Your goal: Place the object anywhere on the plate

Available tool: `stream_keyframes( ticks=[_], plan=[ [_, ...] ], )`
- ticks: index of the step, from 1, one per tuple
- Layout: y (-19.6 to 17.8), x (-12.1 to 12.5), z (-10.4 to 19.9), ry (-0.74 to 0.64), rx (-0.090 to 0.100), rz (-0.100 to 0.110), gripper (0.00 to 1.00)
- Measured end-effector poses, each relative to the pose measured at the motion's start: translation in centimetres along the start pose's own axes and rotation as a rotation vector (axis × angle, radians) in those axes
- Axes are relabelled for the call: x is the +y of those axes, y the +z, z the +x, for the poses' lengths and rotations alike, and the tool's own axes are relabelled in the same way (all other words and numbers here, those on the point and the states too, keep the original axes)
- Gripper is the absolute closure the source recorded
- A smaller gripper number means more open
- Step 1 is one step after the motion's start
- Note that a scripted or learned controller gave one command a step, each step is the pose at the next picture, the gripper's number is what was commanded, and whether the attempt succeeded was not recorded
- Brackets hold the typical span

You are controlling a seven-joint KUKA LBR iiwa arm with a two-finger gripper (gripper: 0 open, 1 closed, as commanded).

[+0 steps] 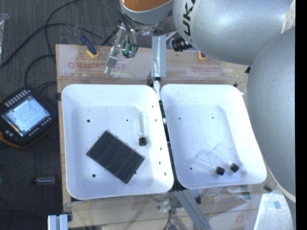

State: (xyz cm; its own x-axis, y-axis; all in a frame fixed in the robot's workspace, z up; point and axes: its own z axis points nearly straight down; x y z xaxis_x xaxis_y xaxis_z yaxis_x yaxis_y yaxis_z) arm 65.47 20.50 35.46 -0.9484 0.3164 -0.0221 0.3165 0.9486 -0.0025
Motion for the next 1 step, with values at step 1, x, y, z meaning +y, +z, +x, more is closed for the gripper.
stream_keyframes(
  ticks=[1],
  plan=[
    [-0.96, 0.03, -0.1, 0.001, -0.004, 0.0, 1.0]
  ],
)
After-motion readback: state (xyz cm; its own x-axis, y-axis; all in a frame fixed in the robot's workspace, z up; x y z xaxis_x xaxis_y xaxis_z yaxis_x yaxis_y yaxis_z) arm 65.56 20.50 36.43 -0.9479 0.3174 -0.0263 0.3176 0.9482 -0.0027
